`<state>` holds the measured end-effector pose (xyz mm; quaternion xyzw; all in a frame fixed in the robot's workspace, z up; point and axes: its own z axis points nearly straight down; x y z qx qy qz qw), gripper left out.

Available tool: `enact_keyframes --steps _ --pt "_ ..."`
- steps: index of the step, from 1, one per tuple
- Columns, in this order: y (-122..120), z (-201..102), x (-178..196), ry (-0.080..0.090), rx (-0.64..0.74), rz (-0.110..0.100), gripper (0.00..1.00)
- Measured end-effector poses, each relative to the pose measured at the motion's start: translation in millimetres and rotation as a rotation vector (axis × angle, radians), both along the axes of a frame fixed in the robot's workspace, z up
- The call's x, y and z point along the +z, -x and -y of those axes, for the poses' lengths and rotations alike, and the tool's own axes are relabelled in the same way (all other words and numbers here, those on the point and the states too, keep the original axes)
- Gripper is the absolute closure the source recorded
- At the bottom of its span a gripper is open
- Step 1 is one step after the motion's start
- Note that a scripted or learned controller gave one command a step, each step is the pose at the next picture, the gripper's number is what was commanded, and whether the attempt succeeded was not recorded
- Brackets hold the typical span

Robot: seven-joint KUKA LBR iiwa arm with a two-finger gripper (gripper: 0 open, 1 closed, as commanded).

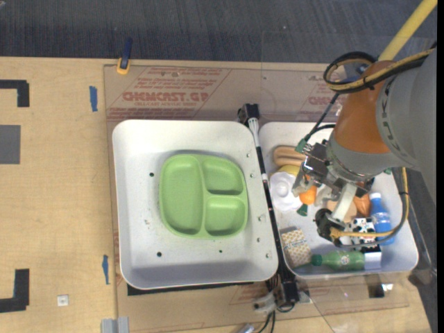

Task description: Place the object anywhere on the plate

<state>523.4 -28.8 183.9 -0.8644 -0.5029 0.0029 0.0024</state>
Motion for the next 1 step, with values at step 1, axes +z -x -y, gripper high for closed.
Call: enact_keyframes --steps 1 --pt "-16.4 -102.0 30.7 -0.002 0.128 0.007 1.0"
